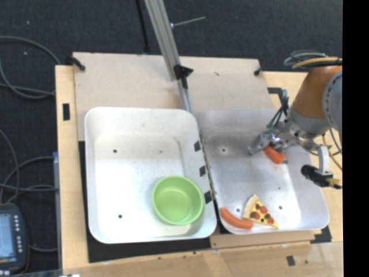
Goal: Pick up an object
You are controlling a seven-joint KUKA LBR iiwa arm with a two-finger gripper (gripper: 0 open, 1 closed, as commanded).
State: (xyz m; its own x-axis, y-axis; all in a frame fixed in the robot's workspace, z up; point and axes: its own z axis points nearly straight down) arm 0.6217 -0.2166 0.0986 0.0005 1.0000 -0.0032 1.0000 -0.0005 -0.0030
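My gripper (263,143) hangs low over the upper middle of the right bin (230,131), reaching in from the right. A small orange-red piece, like a toy carrot (276,154), lies right beside the gripper on its lower right, touching or partly under it. I cannot tell whether it is gripped. A pizza slice toy (260,212) and a red sausage (235,218) lie at the right bin's front edge. A green bowl (177,199) sits at the front right of the left bin (115,154).
A slanted metal pole (167,39) rises from behind the bins near their shared wall. The arm's grey body with its orange band (314,94) overhangs the right bin's right side. Cables lie on the floor at the left.
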